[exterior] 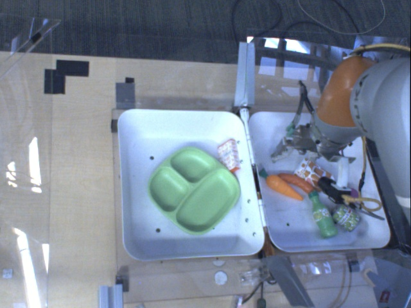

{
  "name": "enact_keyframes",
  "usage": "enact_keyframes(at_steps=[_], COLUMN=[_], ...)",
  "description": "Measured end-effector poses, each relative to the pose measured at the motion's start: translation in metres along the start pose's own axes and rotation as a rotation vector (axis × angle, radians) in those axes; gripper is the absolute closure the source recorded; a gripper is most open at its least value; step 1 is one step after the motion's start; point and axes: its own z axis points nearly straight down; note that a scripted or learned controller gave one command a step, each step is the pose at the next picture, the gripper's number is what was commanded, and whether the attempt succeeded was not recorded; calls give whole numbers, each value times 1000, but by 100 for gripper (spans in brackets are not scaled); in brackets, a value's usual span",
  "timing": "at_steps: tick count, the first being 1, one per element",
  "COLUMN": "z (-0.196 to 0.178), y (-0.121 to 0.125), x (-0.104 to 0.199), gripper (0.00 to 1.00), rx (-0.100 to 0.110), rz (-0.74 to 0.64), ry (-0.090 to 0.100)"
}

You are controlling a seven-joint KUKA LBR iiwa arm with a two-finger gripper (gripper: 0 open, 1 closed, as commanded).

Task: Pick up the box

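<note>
Underneath, pale wooden bench [77, 191], dark carpet [141, 11].

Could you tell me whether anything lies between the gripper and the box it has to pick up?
Nothing visible does. The gripper hangs over the right bin, and the box lies just beside it on the bin floor with bare white floor between. The carrot touches the box's near edge, but on the side away from the gripper.

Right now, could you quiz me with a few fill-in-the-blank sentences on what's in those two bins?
The divided plate in the left bin is coloured ____.
The carrot lies in the ____ bin.
The green bottle lies just ____ of the carrot in this view.
Missing words: green; right; right
</note>
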Motion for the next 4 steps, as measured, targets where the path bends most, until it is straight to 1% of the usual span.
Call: enact_keyframes(at_steps=[1, 2, 3, 4], z=[-67, -7, 1, -1], y=[-15, -21, 32, -17], x=[-63, 0, 9, 22], gripper=[0, 0, 0, 0], rx=[1, -1, 2, 0], rz=[-146, -218, -4, -37], ry=[-2, -1, -1, 0])
